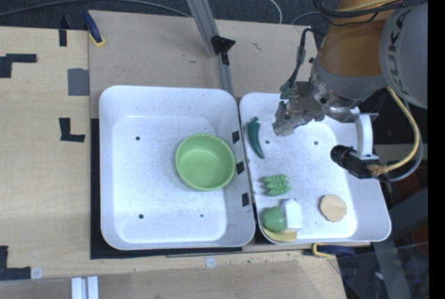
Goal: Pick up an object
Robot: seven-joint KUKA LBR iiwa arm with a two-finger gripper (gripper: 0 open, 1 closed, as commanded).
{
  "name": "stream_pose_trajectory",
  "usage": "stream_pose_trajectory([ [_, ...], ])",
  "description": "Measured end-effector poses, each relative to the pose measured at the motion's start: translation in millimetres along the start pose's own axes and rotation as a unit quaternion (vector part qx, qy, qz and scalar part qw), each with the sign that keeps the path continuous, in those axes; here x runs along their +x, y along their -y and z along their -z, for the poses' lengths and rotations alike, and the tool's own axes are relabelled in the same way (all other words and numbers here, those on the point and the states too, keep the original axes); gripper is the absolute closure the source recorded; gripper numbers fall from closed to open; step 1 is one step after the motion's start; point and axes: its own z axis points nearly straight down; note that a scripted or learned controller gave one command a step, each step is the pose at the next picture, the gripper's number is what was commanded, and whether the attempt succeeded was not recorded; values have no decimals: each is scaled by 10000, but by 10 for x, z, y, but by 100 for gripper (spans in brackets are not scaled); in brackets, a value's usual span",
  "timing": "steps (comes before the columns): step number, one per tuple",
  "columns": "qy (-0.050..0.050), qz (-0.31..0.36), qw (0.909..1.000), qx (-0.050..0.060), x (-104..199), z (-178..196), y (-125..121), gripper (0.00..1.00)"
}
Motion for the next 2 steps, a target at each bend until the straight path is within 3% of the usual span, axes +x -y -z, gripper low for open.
stream_pose_trajectory([
  [2,4,6,10000,7,1142,-332,33,100],
])
